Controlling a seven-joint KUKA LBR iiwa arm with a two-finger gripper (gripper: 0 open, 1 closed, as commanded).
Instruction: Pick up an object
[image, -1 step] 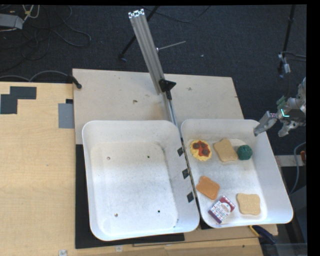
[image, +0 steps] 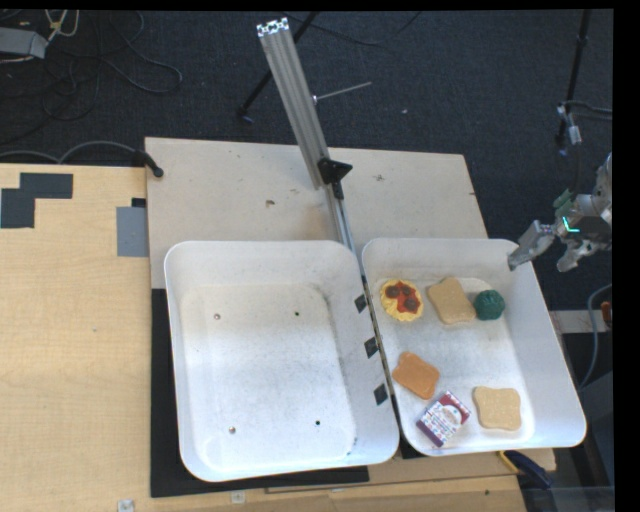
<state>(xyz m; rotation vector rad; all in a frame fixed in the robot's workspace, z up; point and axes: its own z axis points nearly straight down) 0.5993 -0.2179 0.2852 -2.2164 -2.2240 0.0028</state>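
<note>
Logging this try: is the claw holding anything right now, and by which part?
Nothing is held. The claw hangs open past the right bin's far right corner, with nothing between its fingers; the toys lie in that bin.

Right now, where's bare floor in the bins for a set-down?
Left bin: bare floor wall to wall. Right bin: crowded; pizza, toast, green ball along the back, orange piece, packet, cracker in front. Only a middle strip free.

Green ball, white bins
</note>
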